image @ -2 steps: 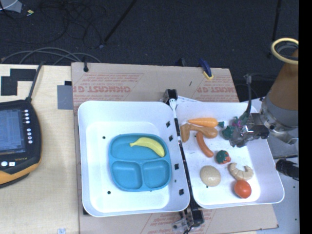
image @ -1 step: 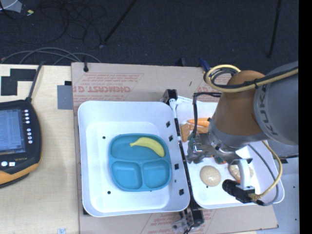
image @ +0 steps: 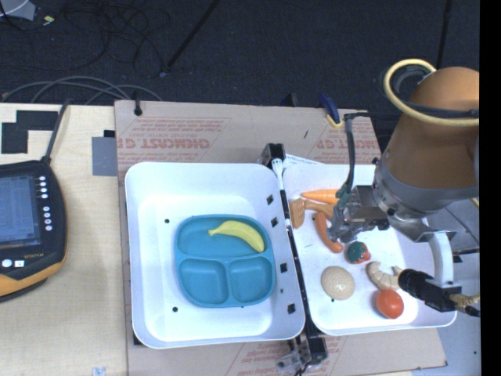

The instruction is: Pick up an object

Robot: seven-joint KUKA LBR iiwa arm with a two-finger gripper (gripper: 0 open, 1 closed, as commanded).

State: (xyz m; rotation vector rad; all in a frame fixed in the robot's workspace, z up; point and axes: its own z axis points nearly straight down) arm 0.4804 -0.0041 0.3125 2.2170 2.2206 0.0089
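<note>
Robotics lab, operator.
You see a teach pendant [image: 27, 222] at the worktop's [image: 86, 319] left, loose cables [image: 86, 22] on dark carpet behind, and cardboard [image: 219, 135] under two white bins [image: 149, 186].

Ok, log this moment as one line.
arm: over right bin | gripper: low among toy food, above orange carrot | banana: on blue tray, left bin

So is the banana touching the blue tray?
Touching. The camera view shows the banana lying across the blue tray's top compartment, resting on it with no gap.

claw [image: 341, 227] low, grey arm [image: 427, 159] reaching in from right
</note>
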